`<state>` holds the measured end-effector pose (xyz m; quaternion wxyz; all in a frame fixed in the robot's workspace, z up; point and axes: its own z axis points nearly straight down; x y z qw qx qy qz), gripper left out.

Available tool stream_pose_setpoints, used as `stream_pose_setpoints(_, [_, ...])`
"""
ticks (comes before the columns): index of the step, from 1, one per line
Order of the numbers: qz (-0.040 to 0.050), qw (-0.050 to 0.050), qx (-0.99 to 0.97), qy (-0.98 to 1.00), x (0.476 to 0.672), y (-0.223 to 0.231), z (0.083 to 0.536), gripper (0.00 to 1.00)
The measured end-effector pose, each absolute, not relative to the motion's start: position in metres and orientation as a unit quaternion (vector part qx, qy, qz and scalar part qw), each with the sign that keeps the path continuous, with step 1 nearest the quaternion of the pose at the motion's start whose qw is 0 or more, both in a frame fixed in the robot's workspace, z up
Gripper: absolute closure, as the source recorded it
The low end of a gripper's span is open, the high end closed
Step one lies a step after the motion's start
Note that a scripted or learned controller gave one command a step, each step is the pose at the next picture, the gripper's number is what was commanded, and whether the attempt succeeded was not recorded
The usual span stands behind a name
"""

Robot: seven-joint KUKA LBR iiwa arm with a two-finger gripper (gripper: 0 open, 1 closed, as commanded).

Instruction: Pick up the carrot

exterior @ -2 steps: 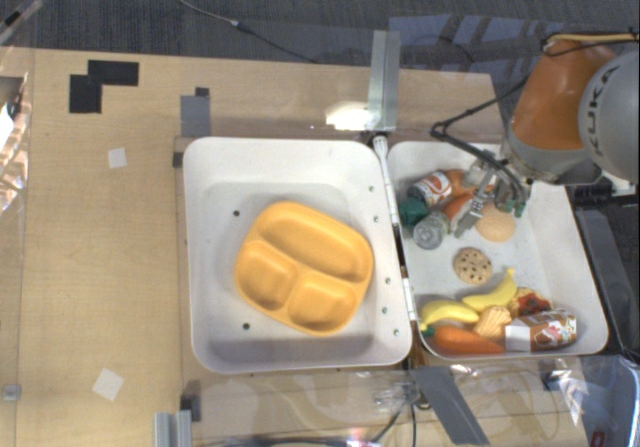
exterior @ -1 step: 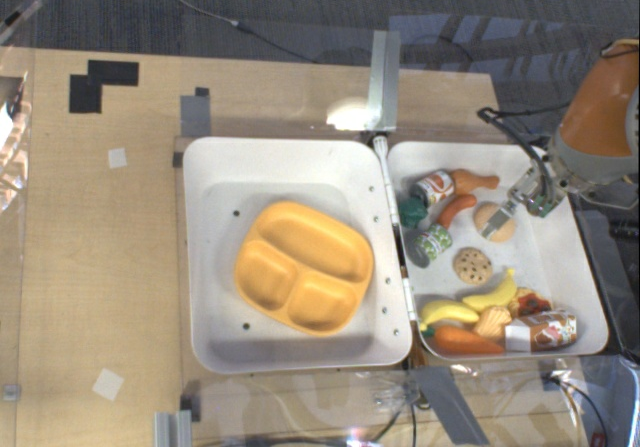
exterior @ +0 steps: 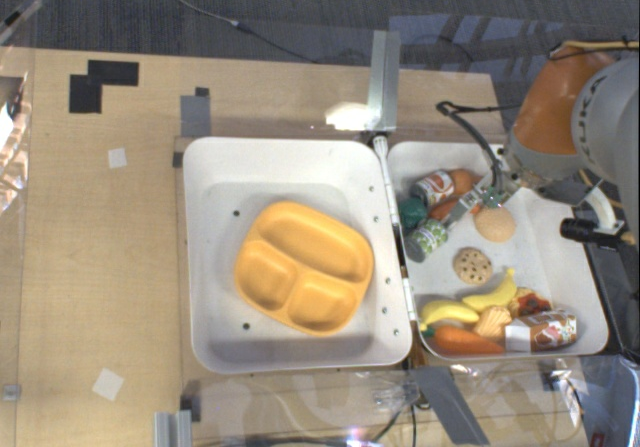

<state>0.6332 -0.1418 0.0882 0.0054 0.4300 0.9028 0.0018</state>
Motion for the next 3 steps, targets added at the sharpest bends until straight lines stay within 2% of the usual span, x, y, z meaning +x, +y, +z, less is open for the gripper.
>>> stream_pose_setpoints(1, [0.0025,0.009,0.426,0.904,0.636,-0.141,0.101,1.0])
stream_pose_setpoints(2, [0.0016,0.007,0.567,0.824,0.606,-0.207,0.213,1.0])
stream_pose_setpoints(3, [-0.0004,-0.001,0.583,0.812,0.52,-0.187,0.114,1.0])
